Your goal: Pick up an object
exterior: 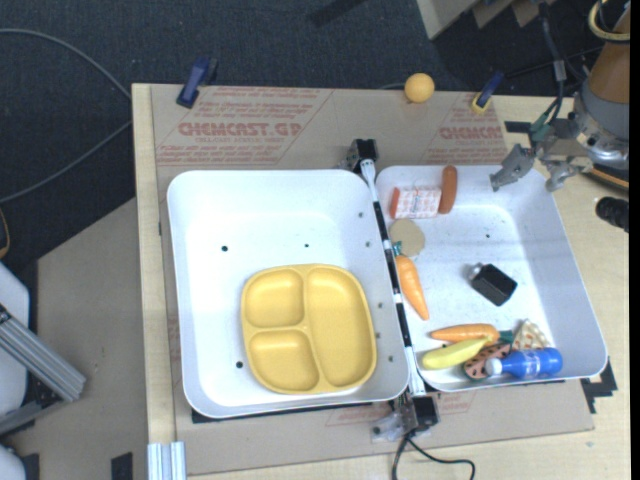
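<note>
A printed brown board (250, 128) covers the bench in mid-frame, with two white bins (200, 268) (572, 268) touching side by side on it. Blue clamps (195, 81) (487, 92) grip its top edge, and an orange ball (419, 87) lies between them. A grey cable (80, 53) curves over dark carpet (100, 8) at upper left.

Robotics lab, clamped bench (150, 268), two white bins (200, 268), loose cables (60, 48)
</note>
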Robot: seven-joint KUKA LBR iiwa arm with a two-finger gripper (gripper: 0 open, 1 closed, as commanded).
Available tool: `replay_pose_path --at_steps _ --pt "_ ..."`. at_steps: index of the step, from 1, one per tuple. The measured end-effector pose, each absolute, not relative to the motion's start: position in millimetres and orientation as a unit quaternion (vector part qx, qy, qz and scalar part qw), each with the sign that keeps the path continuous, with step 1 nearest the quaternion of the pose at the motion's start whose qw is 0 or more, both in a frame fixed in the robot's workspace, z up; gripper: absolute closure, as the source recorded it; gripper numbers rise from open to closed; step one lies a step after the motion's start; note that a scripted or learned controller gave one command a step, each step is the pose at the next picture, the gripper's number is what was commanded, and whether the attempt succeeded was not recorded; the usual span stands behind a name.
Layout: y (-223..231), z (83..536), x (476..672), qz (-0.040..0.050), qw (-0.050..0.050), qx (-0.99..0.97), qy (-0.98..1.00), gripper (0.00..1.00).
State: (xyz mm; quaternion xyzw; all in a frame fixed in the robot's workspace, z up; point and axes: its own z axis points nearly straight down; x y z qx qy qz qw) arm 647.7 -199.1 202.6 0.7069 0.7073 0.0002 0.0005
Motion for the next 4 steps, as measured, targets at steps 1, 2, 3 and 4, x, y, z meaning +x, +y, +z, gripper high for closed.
replay_pose_path --at_steps 1,2,3,4 --pt "-194 151 588.8 -0.0007 -0.001 0.707 0.707 0.00" --pt "-181 132 559.2 -0.0004 -0.001 0.707 0.707 0.00" --pt "-171 85 541.7 0.0000 0.000 0.707 0.707 0.00" --pt "-171 95 542.4 0.0007 0.001 0.708 0.707 1.00"
